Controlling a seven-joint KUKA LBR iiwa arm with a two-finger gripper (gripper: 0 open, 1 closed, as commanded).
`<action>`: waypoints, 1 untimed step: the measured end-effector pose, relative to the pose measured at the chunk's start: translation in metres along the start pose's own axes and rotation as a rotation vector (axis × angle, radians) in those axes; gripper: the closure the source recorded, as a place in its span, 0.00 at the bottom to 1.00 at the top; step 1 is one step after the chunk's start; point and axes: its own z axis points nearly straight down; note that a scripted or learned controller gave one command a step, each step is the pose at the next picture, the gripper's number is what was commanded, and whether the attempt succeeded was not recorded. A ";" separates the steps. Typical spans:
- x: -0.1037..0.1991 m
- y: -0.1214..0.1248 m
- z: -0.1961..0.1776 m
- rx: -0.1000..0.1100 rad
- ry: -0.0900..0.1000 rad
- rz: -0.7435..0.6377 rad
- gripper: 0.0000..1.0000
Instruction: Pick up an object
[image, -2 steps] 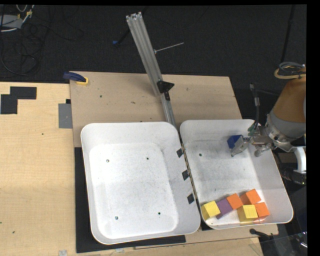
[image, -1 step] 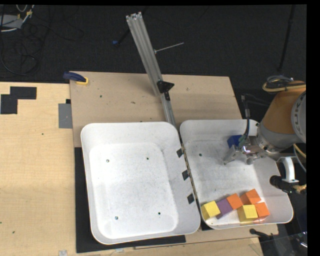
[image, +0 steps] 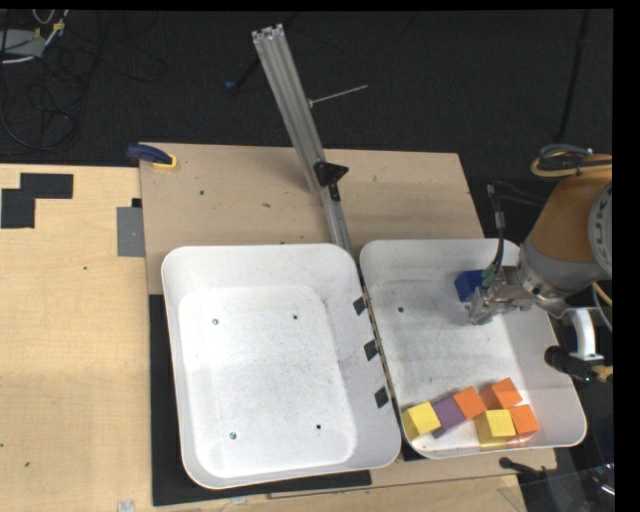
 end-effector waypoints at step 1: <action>0.009 0.003 -0.057 -0.007 -0.002 -0.001 1.00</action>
